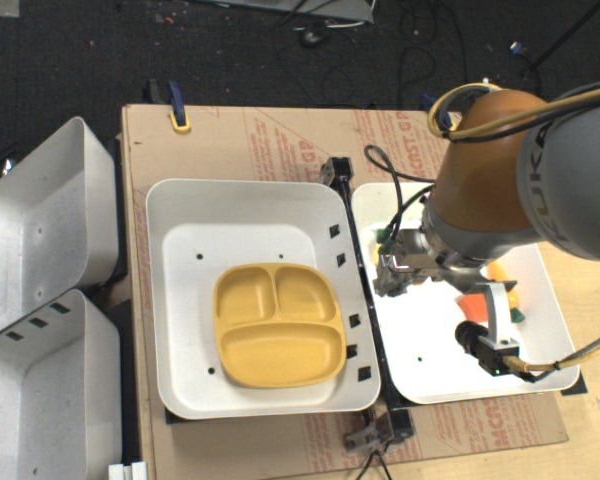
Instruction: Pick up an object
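Observation:
My gripper [393, 271] hangs low over the left part of the right bin [430, 383], close to the wall it shares with the left bin. The grey and orange arm above covers much of that bin. A red-orange object [472, 306] lies just right of the gripper, apart from it. A small orange and yellow piece [501, 271] and a green bit [518, 314] peek out near the arm's edge. Another green bit [381, 236] shows just above the gripper. Nothing can be seen held.
The left bin [180, 268] holds a yellow divided plate [278, 324] at its middle. Two more white bins [40, 228] stand tilted off the bench at the far left. Brown cardboard [260, 138] lies under both bins.

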Available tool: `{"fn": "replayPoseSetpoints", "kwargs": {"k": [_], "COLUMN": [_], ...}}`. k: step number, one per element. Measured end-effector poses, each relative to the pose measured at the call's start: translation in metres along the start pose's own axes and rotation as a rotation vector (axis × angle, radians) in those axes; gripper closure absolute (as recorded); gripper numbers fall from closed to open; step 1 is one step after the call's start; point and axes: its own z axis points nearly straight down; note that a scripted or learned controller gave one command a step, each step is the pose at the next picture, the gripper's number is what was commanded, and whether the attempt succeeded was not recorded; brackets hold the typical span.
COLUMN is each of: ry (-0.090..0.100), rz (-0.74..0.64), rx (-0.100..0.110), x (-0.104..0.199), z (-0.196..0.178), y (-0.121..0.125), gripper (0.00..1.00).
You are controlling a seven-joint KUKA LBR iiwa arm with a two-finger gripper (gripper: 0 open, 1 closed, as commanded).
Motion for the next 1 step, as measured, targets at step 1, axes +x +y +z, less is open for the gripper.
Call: {"fn": "replayPoseSetpoints", "kwargs": {"k": [1], "ry": [-0.001], "rz": [-0.001], "rx": [-0.001], "x": [0.0625], "z": [-0.0055], "y": [-0.0025], "gripper": [1.0]}}
